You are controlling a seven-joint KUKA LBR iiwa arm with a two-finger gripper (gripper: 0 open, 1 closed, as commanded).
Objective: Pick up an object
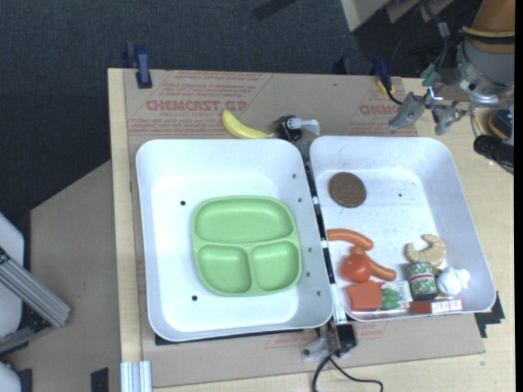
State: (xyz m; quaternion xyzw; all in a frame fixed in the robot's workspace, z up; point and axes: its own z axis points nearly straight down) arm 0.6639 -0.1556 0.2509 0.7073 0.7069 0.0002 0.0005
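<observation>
My gripper (425, 118) hangs above the far rim of the right bin (458, 186), near its back right corner, open with nothing between its fingers. In that bin lie a round brown patty (347, 189), an orange sausage (350, 238), a red pepper (355, 266), an orange-red block (365, 296), a small can (422, 280), a tan pastry-like piece (429, 250) and a white item (452, 281). All of these lie well in front of the gripper, toward the near side.
The left bin (163, 178) holds a green divided plate (245, 245). A yellow banana (245, 127) and a small black-and-white part (296, 126) rest on the cardboard behind the bins. Cables and clamps crowd the back right of the bench.
</observation>
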